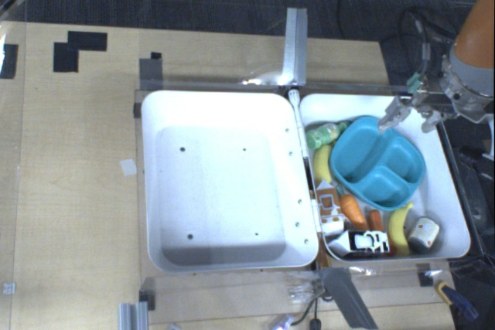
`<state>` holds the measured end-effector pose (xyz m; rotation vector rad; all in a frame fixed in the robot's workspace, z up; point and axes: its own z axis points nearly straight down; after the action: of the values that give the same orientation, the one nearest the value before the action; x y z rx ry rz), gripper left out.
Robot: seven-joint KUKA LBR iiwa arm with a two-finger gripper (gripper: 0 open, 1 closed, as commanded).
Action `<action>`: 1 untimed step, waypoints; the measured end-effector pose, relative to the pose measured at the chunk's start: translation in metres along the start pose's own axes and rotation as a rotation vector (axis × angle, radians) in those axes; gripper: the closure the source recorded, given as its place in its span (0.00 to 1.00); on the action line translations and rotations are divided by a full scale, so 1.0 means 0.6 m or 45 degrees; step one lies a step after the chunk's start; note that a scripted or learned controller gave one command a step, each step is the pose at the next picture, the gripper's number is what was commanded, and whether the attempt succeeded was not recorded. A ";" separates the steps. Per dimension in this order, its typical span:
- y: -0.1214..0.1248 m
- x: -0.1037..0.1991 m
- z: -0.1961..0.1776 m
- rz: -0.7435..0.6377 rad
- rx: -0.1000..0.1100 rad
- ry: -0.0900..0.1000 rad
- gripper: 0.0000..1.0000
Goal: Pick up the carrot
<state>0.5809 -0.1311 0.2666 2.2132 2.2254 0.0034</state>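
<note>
You have 2 white bins, and the right bin (452, 189) holds 1 blue divided dish (377, 162), 2 bananas (399, 228), 1 carrot (353, 208) and a few smaller items I can't name. The carrot lies in that bin, just beside the dish's lower-left rim, untouched. The gripper (407, 113) hovers over the far right corner, open and holding nothing, so the whole pick remains.
</note>
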 end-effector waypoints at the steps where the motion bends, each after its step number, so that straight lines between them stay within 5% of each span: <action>1: -0.040 -0.076 0.103 -0.145 0.000 0.000 0.00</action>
<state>0.5574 -0.1770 0.2050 2.0831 2.3475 0.0025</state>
